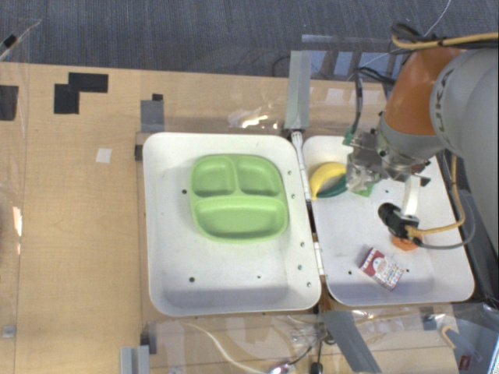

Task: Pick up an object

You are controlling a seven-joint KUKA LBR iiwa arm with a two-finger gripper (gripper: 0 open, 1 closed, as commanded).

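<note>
Yellow banana-shaped object (326,176), smooth and curved, sits at the upper left of the right-hand shallow white bin (440,283), right up against the wall shared with the left-hand white bin (226,279). A dark green piece (337,192) peeks out just under its lower edge; I can't tell whether it's part of the same item. And there's the two-finger gripper (360,175), hovering just beside the yellow thing on its right, touching or a hair off, hard to say. Spread or pressed together? Cannot tell from this angle, and nothing visibly sits in the claw.

My read on handling: it looks light, probably a plastic or foam toy, with a rounded, glossy skin that could slip or roll under a pinch. The best hold is likely across the narrow middle of the curve, squarely, not at a tapering tip. The bin wall crowds its left side, so there is little room on that flank.

The bin floor is flat, white and hard, with low walls. Near the front lies a small red and white printed packet (382,268), well apart from the action. Next door, a light green divided plastic plate (238,196) rests in the middle of the left bin. Both bins stand on a pale wooden bench (70,232).
</note>
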